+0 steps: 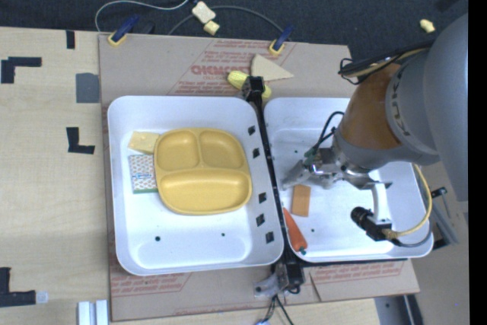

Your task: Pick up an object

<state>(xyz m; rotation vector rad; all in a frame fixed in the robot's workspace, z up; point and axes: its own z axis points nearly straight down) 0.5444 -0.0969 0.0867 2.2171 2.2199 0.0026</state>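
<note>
A yellow divided plate (204,170), a pale yellow piece (141,141) and a blue-patterned sponge (141,172) are seen in white bins (122,240); an orange block (301,202) and a red-orange carrot (294,231) too.

Open floor across the lower part of the left bin (122,186) — upper part blocked by a yellow divided tray (202,170) and two small packets beside it. In the right bin (415,243), bare room only along the top and bottom — arm (396,118), brown block (301,201) and orange carrot (294,231) crowding the rest.

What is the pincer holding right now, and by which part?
Cannot be told. The pincer is low in the right bin, just above the tan block, but nothing shows between its tips.
</note>
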